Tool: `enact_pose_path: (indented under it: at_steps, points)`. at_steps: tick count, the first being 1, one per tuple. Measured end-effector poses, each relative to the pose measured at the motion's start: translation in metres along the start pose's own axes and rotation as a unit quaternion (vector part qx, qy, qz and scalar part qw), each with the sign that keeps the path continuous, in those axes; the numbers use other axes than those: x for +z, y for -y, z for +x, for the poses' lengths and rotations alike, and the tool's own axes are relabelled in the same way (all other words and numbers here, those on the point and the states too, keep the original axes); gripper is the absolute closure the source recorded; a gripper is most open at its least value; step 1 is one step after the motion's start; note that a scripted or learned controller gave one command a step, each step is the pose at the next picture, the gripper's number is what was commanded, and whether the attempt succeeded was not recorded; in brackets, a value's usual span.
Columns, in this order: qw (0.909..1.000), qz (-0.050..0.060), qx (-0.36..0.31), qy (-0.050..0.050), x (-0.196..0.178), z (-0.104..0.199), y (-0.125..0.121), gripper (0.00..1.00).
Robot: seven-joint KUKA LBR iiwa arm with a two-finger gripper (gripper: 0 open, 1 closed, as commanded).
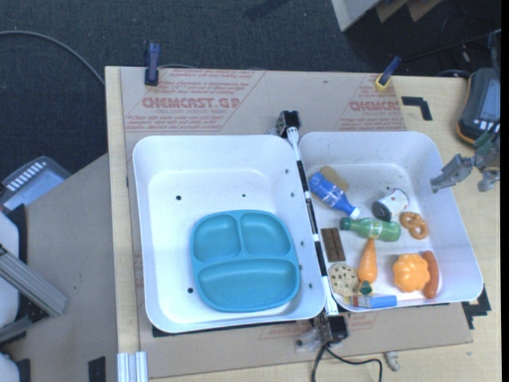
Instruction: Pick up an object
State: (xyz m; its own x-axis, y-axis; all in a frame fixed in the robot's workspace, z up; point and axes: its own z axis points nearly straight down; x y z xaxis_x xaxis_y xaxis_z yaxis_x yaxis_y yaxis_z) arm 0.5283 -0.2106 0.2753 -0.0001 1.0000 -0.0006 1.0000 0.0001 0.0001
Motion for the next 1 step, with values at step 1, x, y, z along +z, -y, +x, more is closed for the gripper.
enact_pose_path:
  at_steps: [1]
  points:
    - [1.0, -0.003, 0.0, 0.001, 0.1564, 0.0622, -0.047, 0.0]
